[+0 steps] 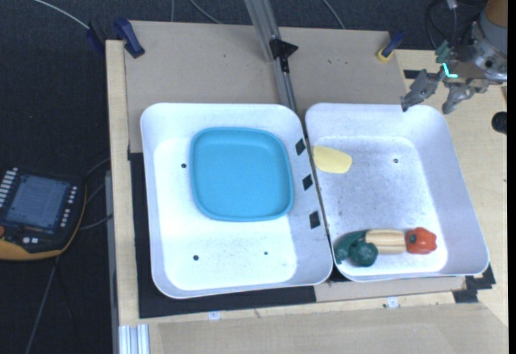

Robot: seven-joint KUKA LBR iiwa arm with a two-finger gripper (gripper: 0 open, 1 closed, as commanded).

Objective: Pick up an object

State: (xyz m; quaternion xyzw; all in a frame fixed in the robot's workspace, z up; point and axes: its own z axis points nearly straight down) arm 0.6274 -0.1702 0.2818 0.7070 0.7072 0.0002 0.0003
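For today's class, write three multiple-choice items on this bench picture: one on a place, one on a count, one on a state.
1. Where does the blue plate lie?
A. left bin
B. right bin
C. bare bench

2. How many things lie in the right bin?
A. one
B. two
C. four

3. What is the state of the claw?
A. open, holding nothing
B. shut on the yellow piece
C. resting on the plate

Answers:
1 A, it sits inside the left bin.
2 C, a yellow piece, green item, tan roll and red item.
3 A, its fingers are spread above the bin's far edge, with nothing between them.
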